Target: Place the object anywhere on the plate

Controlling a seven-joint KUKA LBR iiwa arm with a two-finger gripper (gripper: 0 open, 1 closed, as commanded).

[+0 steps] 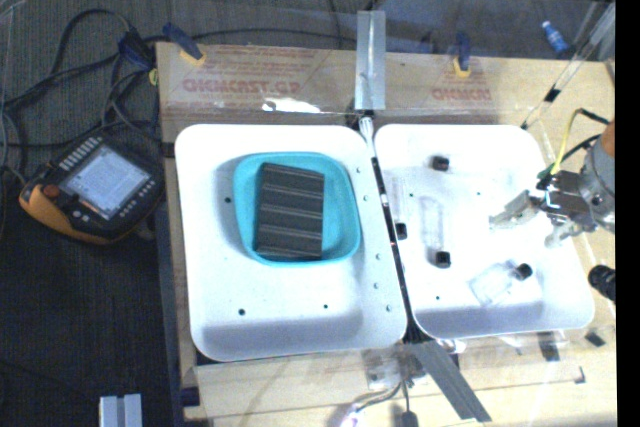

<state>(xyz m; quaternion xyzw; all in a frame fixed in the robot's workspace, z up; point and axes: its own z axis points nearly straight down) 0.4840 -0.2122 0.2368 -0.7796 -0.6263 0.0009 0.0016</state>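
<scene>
A blue plate [345, 220] lies in the left bin [210, 300]. A dark grey ridged block [290, 210] rests flat on the middle of the plate. My gripper [537, 220] hovers over the right side of the right bin [480, 313], far from the plate. Its fingers [514, 207] are spread open and nothing is between them. Below the gripper and to its left lies a clear vial with a black cap [500, 280]. Another clear vial [433, 225] lies near the middle of the right bin.
A small black piece [439, 162] sits at the back of the right bin. A metal divider [370, 75] stands behind the seam between the bins. A teach pendant [95, 187] lies on the floor to the left.
</scene>
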